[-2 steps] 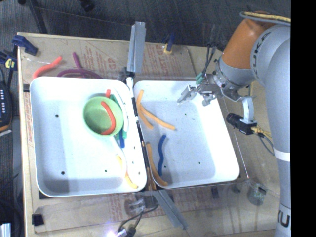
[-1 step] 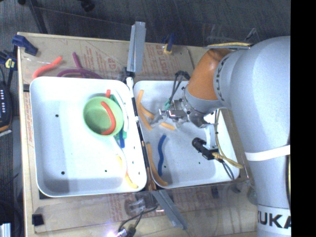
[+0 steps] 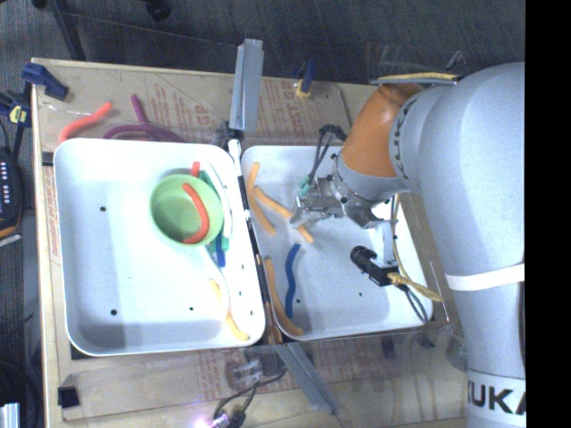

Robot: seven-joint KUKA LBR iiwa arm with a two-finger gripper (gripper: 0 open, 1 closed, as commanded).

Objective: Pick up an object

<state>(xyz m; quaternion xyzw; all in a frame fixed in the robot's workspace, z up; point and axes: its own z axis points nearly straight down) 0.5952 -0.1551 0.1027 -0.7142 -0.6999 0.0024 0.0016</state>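
Gripper (image 3: 308,210) low in right bin (image 3: 343,315), over orange strips (image 3: 268,205) at bin's ten o'clock, likely targeting one; jaw state: cannot tell.

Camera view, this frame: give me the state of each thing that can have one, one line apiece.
gripper: low inside the right bin, whether open or shut cannot be told.
green bowl: upright in the left bin, a red strip lying in it.
blue strip: loose on the right bin floor, not held.
orange strips: loose at the right bin's left side, beside the gripper.
right bin: flat on the bench.
left bin: flat on the bench.
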